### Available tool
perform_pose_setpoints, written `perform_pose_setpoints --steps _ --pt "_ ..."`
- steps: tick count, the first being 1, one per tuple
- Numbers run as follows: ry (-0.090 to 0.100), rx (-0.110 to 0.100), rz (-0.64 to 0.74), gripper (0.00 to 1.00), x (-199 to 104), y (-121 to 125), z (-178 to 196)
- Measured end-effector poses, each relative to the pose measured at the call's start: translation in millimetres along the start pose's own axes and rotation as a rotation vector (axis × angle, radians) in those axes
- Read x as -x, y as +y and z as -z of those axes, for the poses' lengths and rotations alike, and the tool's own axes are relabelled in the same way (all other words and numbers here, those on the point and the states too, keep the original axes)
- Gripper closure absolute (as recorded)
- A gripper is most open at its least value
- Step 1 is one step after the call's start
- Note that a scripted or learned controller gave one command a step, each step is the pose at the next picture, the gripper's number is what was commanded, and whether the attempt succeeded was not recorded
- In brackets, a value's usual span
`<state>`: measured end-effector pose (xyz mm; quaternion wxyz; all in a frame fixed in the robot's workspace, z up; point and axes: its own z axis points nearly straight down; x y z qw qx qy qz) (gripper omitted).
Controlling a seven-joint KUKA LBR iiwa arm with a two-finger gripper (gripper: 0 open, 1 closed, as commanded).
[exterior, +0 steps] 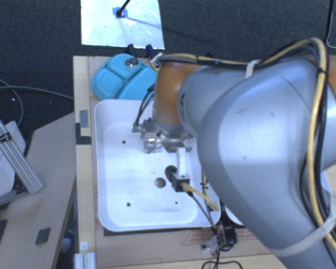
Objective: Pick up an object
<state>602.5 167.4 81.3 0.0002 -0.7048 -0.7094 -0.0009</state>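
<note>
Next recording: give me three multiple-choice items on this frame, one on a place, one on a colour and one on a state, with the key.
1. Where does the blue plastic object lie relative to the white bin?
A. inside it
B. beyond its far edge, outside it
C. in front of its near edge

2. What colour is the band above the arm's wrist?
A. green
B. red
C. orange

3. What is the state of the small grey round piece?
A. lying on the bin floor, close to the tool
B. lifted clear above the bin
C. resting on top of the blue plastic object

Key: 1 B, it sits past the bin's top rim. 2 C, the band is plainly orange. 3 A, it rests flat on the white floor.
</note>
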Motion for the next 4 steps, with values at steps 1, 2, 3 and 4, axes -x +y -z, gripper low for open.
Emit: perform_pose_setpoints --steps 1,2,3,4 --pt "0.001 -0.007 0.003 1.0 -34.6 -121.4 51.9" --pt "-0.002 0.001 -0.009 1.0 2.5 -70.9 8.3" --pt "-0.002 -0.001 -0.01 1.0 56.4 -60.6 4.1" --pt "0.0 0.001 -0.005 1.0 52.8 -60.6 14.9"
